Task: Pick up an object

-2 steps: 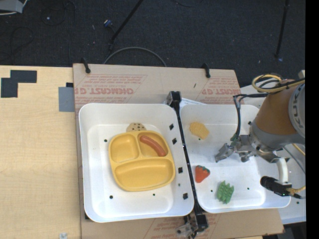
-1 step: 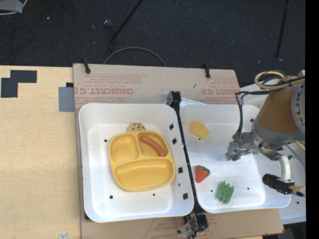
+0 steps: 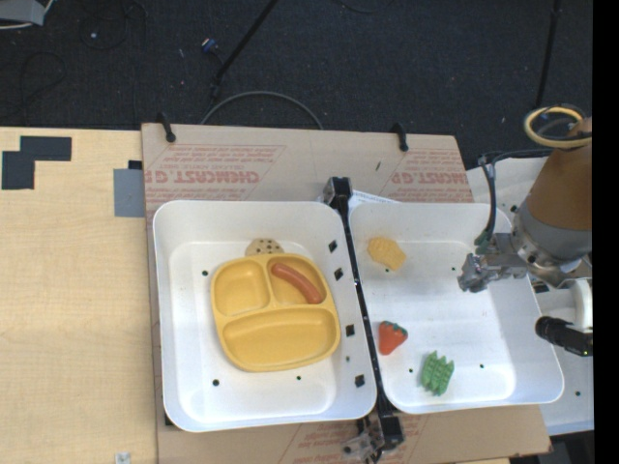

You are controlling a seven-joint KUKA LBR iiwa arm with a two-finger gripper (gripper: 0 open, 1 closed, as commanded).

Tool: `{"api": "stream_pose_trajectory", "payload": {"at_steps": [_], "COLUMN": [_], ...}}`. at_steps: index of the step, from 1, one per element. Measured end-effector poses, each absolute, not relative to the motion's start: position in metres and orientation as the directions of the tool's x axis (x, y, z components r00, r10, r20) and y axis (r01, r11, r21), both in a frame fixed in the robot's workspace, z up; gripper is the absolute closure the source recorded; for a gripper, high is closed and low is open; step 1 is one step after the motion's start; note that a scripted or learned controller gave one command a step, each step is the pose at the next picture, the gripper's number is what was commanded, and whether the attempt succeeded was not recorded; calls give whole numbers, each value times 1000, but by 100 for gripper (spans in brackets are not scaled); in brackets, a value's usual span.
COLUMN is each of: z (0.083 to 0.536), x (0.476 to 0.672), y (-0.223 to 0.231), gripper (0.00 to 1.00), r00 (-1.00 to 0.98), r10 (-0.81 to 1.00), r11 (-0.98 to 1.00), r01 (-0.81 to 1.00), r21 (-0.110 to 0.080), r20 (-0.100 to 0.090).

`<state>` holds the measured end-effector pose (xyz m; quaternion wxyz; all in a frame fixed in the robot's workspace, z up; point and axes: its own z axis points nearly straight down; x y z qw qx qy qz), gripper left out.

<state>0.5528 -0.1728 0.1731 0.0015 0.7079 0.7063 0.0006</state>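
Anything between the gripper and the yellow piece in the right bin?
No. In the camera view, bare white bin floor runs between the gripper and the yellow piece.

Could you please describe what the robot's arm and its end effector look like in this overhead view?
The arm enters from the right as a rounded orange-brown segment above a grey collar. A thin dark cable loops from it down toward the wrist. The end effector is a small, blocky grey metal assembly with darker parts, over the right bin. A yellowish ring sits at the top of the arm.
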Motion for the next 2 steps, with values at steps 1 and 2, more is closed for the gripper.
{"api": "stream_pose_trajectory", "payload": {"at_steps": [1, 2], "z": [222, 229], "x": [554, 556], "y": [-173, -128], "gripper": [100, 100], "r00": [-1, -4], "r10": [1000, 1000], "r11": [1, 4], "r01": [1000, 1000], "r21": [2, -2], "r20": [-1, 2]}}
